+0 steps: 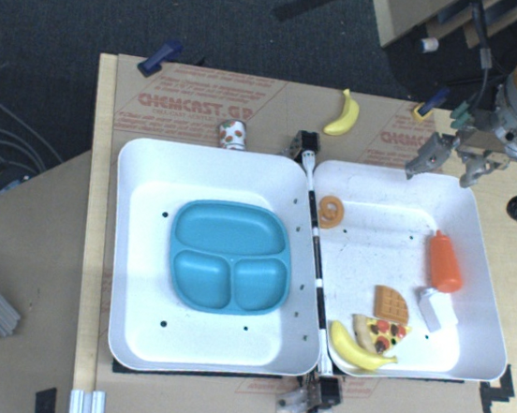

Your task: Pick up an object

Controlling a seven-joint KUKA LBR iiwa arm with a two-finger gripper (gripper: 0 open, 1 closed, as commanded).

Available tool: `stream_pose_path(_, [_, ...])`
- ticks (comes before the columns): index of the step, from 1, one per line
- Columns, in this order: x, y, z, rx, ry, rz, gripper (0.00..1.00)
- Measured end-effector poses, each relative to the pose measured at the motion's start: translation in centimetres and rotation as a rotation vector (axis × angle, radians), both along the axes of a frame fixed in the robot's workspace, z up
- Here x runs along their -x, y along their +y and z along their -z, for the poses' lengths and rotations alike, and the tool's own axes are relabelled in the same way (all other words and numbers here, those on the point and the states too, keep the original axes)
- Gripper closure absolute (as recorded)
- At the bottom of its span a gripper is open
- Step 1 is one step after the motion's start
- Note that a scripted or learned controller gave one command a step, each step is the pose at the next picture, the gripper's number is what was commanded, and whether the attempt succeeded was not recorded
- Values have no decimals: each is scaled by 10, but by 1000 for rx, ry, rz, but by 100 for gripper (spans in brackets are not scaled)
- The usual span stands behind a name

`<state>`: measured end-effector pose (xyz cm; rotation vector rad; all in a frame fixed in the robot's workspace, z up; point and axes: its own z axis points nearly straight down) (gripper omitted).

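Cardboard covers the bench under both bins. No pick is made yet. A blue divided plate (229,268) lies in the left bin (129,259). A banana (353,347), pizza slice (382,333), waffle (392,304) and orange bottle (445,261) lie in the right bin (481,344). The gripper (453,165) is spread open, empty, over its far rim.

Orange band, grey wrist, metal claw (445,165)

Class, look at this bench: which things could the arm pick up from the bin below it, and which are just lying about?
Pickable, right bin: donut, orange bottle, waffle, pizza slice, banana, white block; open gripper above.

Lying about: blue plate, second banana, small cup.
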<state>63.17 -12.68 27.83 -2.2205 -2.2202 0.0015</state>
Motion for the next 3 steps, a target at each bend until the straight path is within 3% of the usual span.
stream_pose_path(1, [0, 19, 108, 0, 1, -1, 0])
stream_pose_path(2, [-34, -14, 195, 1, 0, 1, 0])
stream_pose_path(3, [-36, -14, 183, 2, -5, 0, 100])
